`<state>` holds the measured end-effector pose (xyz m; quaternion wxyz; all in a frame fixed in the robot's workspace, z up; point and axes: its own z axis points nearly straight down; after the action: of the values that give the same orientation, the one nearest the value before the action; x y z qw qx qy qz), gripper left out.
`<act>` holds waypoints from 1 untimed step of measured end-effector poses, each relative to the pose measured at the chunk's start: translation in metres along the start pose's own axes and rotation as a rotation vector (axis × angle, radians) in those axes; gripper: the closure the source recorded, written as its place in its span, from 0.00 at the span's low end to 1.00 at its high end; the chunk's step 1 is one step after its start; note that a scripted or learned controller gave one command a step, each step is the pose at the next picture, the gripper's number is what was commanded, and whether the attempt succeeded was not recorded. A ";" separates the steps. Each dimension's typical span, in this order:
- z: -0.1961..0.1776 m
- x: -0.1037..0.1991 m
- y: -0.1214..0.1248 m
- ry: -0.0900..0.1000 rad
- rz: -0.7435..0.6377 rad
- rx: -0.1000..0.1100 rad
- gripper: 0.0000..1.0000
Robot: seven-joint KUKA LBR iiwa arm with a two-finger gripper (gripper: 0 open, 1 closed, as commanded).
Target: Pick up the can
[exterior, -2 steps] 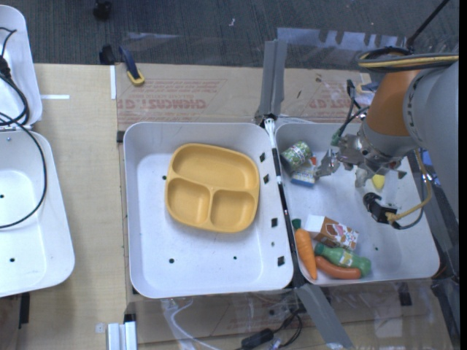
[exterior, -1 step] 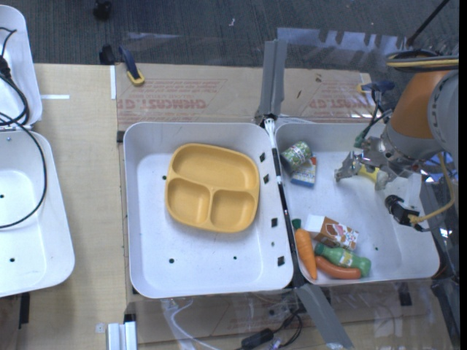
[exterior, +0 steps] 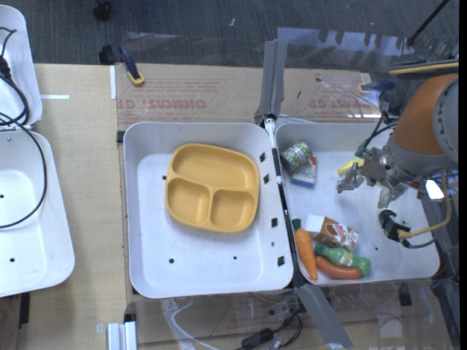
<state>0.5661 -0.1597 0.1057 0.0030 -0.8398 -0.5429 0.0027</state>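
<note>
Can lies on its side in the far left corner of the right bin, close to the wall that divides the 2 bins, and it touches a small blue and white packet just beside it. The gripper hangs above the middle of the same bin, to the right of the can and apart from it. Whether it is released or clenched I cannot tell, because it is small and partly blurred, but nothing is seen in it. I judge the arm must move left and come down. The dividing wall and the packet leave little room around the can, so a clean grasp may be difficult. Near the front of this bin lie a carrot, a brown carton and a green bottle, well apart from the can. The left bin bears a yellow divided plate.
</note>
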 end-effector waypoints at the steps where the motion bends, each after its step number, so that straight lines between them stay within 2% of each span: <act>1: -0.049 0.008 0.022 -0.002 0.476 -0.001 0.00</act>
<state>0.5898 -0.1612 0.1543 0.0012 -0.9441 -0.3295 0.0037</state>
